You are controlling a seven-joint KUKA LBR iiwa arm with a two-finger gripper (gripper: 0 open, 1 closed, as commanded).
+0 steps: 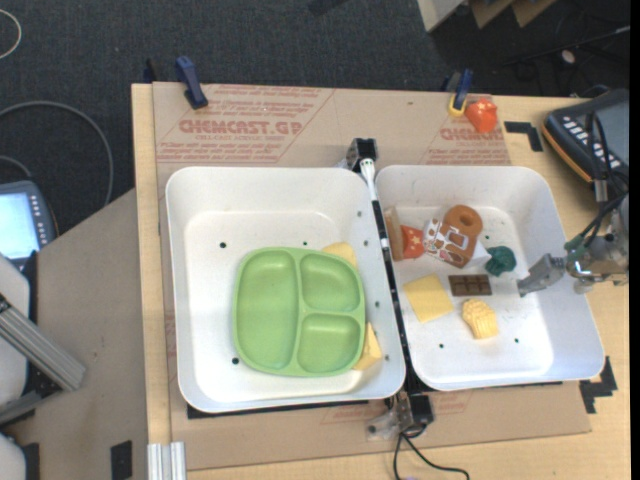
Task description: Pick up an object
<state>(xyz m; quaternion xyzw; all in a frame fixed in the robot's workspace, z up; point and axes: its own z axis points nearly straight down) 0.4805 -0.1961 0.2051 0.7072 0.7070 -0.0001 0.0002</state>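
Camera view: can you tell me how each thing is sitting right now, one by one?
green plate: flat in the left bin, covering a yellow thing.
yellow block: flat in the right bin.
brown bar: flat beside the yellow block.
corn toy: lying loose.
teal toy: loose, near the gripper.
donut toy: resting on other toys.
gripper: low in the right bin, gripping nothing.

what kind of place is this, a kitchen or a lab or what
Most likely a robotics lab bench, not a kitchen. Two white bins sit clamped on a board, toy food such as a plastic corn cob lies in the right one, and cables trail across dark carpet.
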